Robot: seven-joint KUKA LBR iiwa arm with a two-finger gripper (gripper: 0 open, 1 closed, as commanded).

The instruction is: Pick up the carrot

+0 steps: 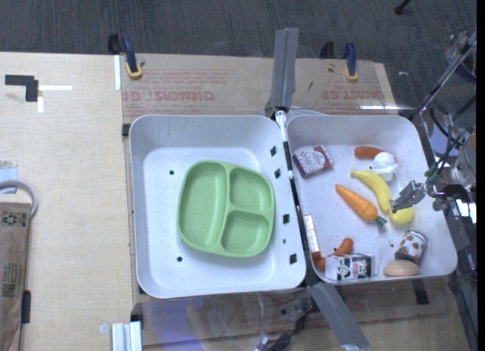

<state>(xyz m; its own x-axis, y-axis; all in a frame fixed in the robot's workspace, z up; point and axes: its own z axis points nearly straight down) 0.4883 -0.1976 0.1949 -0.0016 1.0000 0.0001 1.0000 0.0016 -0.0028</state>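
The carrot (356, 201) is orange with a small green stub at its lower right end. It lies at a slant in the middle of the right bin (333, 133), just left of a yellow banana (377, 188). My gripper (411, 192) reaches in from the right edge and sits low over the bin's right side, by the banana's lower end. It is a short way right of the carrot and apart from it. Nothing shows held in it.
The right bin also holds a red packet (312, 160), an orange-red piece (369, 151), a white lump (385, 163), a small milk carton (351, 267), a spotted cup (410, 246) and a tan egg-like item (401, 268). In the left bin (151, 190) lies a green divided plate (226, 208).
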